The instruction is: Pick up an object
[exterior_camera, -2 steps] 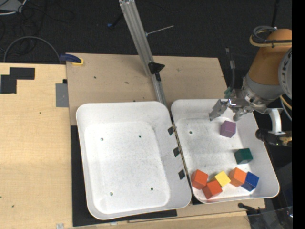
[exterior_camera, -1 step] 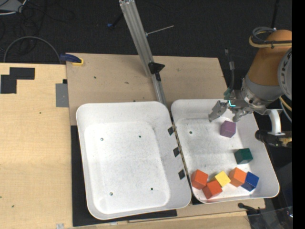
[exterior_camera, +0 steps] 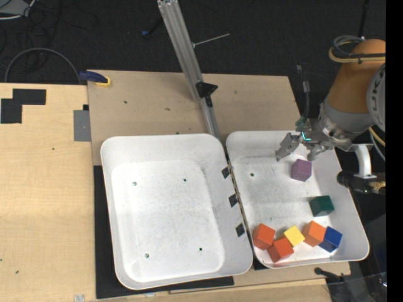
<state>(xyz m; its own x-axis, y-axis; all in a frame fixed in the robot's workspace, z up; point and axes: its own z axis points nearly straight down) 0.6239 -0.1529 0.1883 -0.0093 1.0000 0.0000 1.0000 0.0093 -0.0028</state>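
Two white bins [exterior_camera: 165, 145] sit side by side. Seven blocks lie in the right one: three orange [exterior_camera: 264, 235], one yellow [exterior_camera: 294, 236], one blue [exterior_camera: 332, 239], one green [exterior_camera: 322, 205], one purple [exterior_camera: 301, 169].

The right bin [exterior_camera: 264, 168] holds 7 blocks: 5 clustered [exterior_camera: 295, 238] at its near edge, 2 farther back.

purple cube [exterior_camera: 301, 169] | right bin [exterior_camera: 352, 247], upper part | flat on floor | apart from other blocks
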